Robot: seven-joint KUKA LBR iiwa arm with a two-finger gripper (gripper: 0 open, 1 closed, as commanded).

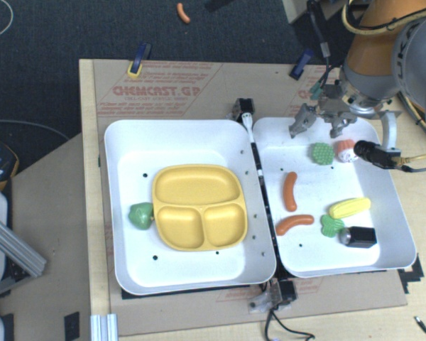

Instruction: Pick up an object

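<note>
My gripper [317, 128] hangs open over the far edge of the right bin [397, 212], with nothing between its fingers. Just in front of it lie a fuzzy green toy [322, 153] and a small red and white piece [345, 150]. Further forward in that bin are an upright orange sausage [291, 190], a second sausage [295, 224] lying crosswise, a yellow corn cob [350, 207], a small green piece [331, 225] and a black block [359, 236].
The left bin [121, 162] holds a yellow divided plate [199, 206] with a green toy [140, 214] at its left side. A black cable end [373, 153] juts in beside the red and white piece. Clamps sit between the bins.
</note>
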